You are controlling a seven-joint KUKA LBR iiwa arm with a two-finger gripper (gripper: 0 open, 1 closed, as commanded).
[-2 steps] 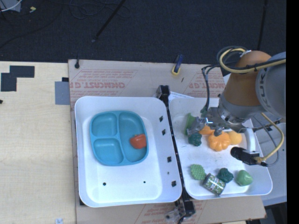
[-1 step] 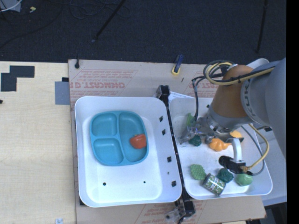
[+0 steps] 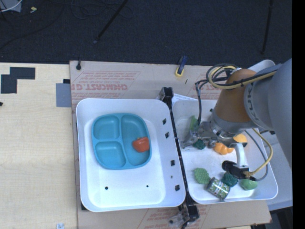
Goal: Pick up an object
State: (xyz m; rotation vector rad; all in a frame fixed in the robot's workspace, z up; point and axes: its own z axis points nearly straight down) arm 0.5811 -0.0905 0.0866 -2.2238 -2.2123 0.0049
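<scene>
My gripper [image 3: 194, 140] is low in the right bin [image 3: 267, 194], near its left wall, at the end of the grey arm with the orange band. A small dark teal piece [image 3: 199, 146] lies right at the gripper's tip, and I cannot tell whether it is gripped. A green item [image 3: 193, 123] lies just behind the gripper. An orange object [image 3: 221, 149] and a yellow-orange one [image 3: 241, 138] rest beside the wrist. Toward the front lie a green bumpy object [image 3: 201, 175], a small can [image 3: 218, 189], a dark teal object [image 3: 230, 179] and a light green one [image 3: 248, 184].
The left bin [image 3: 90, 185] holds a blue divided plate [image 3: 108, 140] with a red-orange object [image 3: 141, 144] in its right compartment. A black divider with clips [image 3: 172, 147] runs between the bins. Cardboard lies under both bins.
</scene>
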